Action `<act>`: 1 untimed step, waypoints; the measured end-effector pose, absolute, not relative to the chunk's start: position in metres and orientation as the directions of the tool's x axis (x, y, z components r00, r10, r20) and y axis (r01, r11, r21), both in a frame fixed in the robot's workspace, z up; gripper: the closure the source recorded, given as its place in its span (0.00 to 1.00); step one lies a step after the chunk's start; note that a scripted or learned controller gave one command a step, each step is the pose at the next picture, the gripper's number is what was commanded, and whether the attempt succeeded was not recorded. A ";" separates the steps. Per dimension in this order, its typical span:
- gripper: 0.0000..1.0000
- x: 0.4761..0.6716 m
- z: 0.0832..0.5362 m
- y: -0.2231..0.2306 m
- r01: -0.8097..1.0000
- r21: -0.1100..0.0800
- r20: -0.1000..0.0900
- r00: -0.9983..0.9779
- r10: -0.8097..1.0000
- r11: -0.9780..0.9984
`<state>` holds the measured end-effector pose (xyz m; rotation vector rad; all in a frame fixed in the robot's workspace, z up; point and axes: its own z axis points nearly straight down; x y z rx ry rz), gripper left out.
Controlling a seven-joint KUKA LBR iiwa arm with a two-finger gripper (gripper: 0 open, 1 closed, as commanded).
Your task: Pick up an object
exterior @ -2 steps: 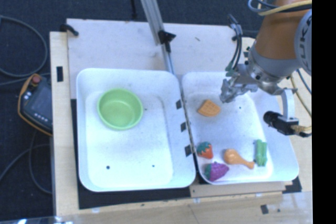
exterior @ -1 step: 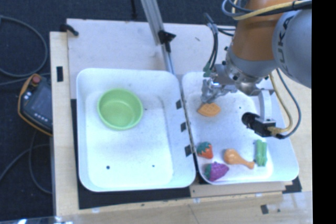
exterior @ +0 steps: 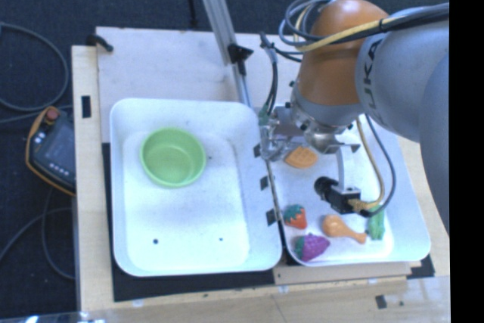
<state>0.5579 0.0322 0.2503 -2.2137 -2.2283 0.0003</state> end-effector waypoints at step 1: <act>1.00 0.549 0.256 0.083 1.000 0.002 0.003 -0.009 1.000 0.009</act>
